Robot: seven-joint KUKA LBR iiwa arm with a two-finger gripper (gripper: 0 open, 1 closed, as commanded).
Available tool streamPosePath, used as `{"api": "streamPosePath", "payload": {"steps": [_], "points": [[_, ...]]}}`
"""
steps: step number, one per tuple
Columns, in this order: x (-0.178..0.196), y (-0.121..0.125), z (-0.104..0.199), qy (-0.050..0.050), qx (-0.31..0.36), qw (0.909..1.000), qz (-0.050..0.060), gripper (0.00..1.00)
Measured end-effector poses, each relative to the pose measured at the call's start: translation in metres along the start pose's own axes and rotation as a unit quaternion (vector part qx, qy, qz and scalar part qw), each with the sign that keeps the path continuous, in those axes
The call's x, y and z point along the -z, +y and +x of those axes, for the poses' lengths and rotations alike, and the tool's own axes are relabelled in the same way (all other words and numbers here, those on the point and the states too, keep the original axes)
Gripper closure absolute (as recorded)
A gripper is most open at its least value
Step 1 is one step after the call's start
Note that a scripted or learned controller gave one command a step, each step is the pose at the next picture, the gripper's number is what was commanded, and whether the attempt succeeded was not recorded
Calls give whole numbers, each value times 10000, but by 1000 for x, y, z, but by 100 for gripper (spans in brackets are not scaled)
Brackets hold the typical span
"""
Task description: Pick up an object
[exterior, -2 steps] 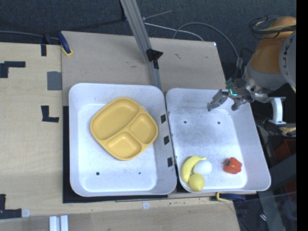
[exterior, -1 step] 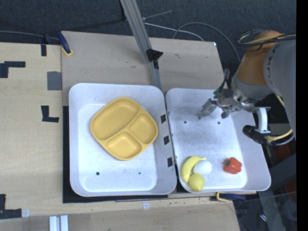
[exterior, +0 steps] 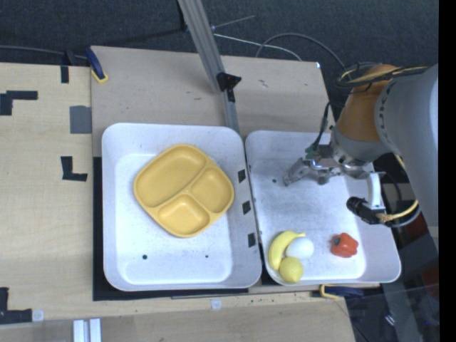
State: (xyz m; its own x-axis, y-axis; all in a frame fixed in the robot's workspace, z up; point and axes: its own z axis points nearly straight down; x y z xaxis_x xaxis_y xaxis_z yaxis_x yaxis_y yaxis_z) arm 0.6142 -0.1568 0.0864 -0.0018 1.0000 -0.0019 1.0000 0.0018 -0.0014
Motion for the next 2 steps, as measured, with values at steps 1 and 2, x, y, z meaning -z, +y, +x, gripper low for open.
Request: {"api": "streamPosePath", "payload": {"steps": [1, 2], "points": [[12, 0, 1, 7, 8, 10000, 4, 100], [70, 6, 9, 6, 5, 10000, -30, 100]]}}
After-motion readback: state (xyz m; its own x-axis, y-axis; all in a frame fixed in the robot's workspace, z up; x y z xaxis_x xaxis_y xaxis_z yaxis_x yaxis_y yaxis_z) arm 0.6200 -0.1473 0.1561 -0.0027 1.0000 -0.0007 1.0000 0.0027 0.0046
